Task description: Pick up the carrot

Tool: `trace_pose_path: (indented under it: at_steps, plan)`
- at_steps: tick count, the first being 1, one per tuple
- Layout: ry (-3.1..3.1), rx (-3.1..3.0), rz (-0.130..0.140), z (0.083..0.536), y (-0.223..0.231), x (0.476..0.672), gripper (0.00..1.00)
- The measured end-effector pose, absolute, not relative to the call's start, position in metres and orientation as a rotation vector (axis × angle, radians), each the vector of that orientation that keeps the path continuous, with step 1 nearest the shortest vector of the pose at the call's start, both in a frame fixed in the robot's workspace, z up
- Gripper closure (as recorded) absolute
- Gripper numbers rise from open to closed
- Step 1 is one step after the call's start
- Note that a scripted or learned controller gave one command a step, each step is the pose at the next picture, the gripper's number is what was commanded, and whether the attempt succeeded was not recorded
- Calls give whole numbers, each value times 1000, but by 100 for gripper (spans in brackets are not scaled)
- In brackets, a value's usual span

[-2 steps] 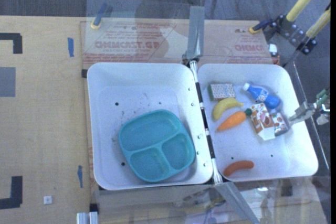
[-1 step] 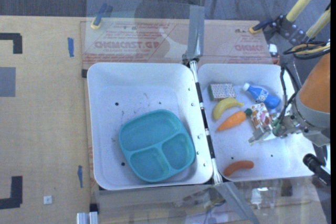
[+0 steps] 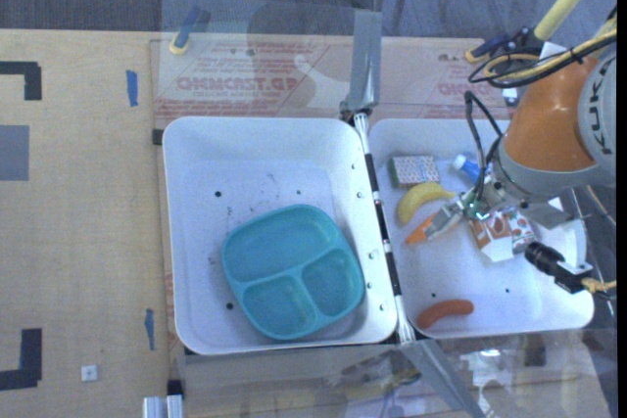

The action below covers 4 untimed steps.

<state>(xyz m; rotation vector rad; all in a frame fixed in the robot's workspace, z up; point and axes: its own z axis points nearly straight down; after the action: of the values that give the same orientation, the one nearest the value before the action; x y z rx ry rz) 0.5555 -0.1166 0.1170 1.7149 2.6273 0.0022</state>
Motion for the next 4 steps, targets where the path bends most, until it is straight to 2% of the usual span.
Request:
trace_pose_path:
  at_steps: [1,2,3,4]
  plan:
    - [2643,1683,5,89,-108,561,0]
    - [2634,1686,12,101,-109,562,100]
    - [2429,1990,1,185,-40,534,100]
    - [2429,1990,1,185,-40,534,0]
